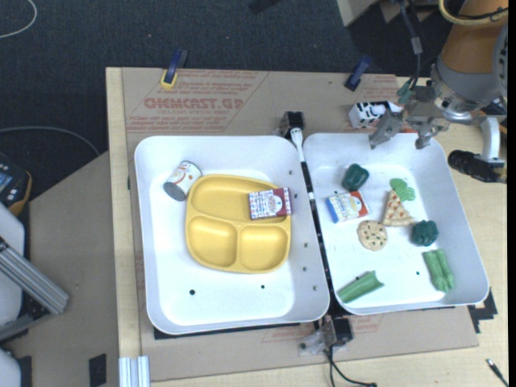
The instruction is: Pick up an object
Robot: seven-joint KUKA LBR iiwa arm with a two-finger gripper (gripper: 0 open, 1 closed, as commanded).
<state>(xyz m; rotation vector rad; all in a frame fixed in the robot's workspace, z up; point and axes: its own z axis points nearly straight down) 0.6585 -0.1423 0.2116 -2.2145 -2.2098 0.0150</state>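
Note:
My gripper (401, 138) hangs over the far edge of the right bin (463, 216), its two fingers spread open with nothing between them. Below it in that bin lie a dark green pepper (353, 176), a blue and white carton (347, 206), a round cookie (372, 235), a pizza slice (395, 210), a light green leaf (402, 189), a broccoli floret (424, 232), a green pod (439, 269) and a green stalk (359, 286). The pepper and the leaf are the nearest to the fingers.
The left bin (161, 280) holds a yellow divided plate (239, 236) with a red box (268, 203) on it, and a small can (182, 179) beside the plate. A black and white toy (368, 113) sits on the bench behind the right bin, just left of the gripper.

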